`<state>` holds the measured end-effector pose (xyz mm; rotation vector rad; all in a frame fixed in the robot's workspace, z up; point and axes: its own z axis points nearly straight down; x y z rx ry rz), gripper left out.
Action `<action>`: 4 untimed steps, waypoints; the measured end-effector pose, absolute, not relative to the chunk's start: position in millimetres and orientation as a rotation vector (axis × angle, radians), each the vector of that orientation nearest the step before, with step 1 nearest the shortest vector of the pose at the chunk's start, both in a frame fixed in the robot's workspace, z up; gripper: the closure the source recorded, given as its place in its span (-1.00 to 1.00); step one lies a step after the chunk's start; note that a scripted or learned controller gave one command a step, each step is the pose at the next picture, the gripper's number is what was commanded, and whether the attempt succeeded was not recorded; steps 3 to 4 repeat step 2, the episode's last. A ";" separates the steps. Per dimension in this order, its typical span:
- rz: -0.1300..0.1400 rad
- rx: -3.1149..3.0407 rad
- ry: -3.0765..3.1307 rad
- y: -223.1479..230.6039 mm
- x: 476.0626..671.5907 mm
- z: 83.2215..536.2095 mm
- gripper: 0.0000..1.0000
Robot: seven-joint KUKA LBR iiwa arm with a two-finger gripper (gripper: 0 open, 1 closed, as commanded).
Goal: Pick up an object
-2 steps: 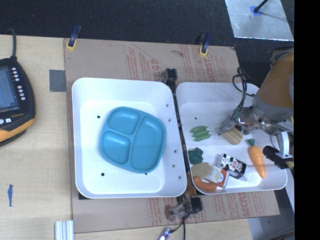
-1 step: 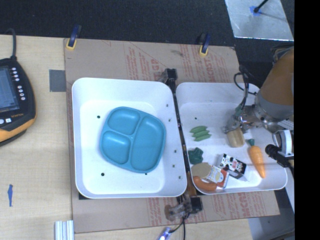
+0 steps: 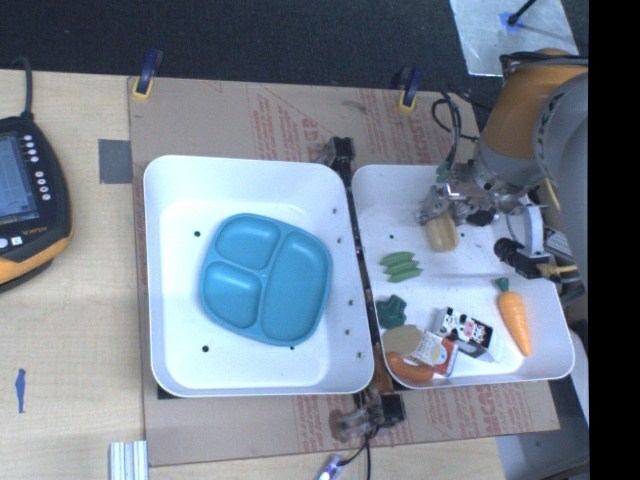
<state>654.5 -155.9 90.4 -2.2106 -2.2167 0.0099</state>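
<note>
The left bin (image 3: 160,268) holds a blue plate (image 3: 266,279). The right bin (image 3: 545,363) holds pea pod (image 3: 400,264), carrot (image 3: 514,322) and a tan block (image 3: 441,234), which sits at the end effector (image 3: 446,208); whether it is grasped, I cannot tell.

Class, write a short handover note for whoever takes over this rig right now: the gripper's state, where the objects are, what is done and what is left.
Gripper: low over the far part of the right bin, at a tan cylindrical piece; whether it has a grip on it cannot be told.
Right bin also holds: green pea pod, dark green piece, carrot, black-and-white carton, sandwich-like item at the near edge.
Left bin: blue divided plate.
Done: arm is at the tan piece.
Left: confirm a grasp and lift an object clear of the bin.
</note>
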 end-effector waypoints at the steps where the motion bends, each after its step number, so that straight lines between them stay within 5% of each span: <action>1: 0.005 -2.212 -2.225 -117.3 656.0 91.6 1.00; 2: 0.001 -2.215 -2.227 -70.7 612.9 192.9 1.00; 4: 0.001 -2.215 -2.227 -70.7 612.9 192.9 1.00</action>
